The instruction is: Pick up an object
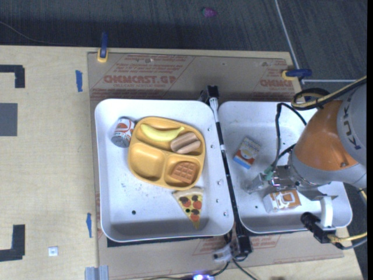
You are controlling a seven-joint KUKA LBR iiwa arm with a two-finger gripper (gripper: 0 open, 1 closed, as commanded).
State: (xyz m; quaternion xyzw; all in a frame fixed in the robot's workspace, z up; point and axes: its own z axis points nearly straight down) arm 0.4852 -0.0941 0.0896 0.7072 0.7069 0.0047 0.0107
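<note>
In the right bin (326,112) my gripper (263,181) is low over the floor, at the end of the grey and orange arm (326,144) that comes in from the right. A small white, blue and orange carton (247,152) lies just up and left of it. An orange and white packet (284,200) lies right beside it on its lower right, partly under the wrist. Nothing can be seen held in the gripper.
The left bin (111,209) holds a yellow divided plate (145,159) with a banana (158,133), a hot dog (186,143) and a waffle (184,171). A can (122,132) lies at its left, a pizza slice (192,205) below it. A black cable hangs near the right bin's front corner.
</note>
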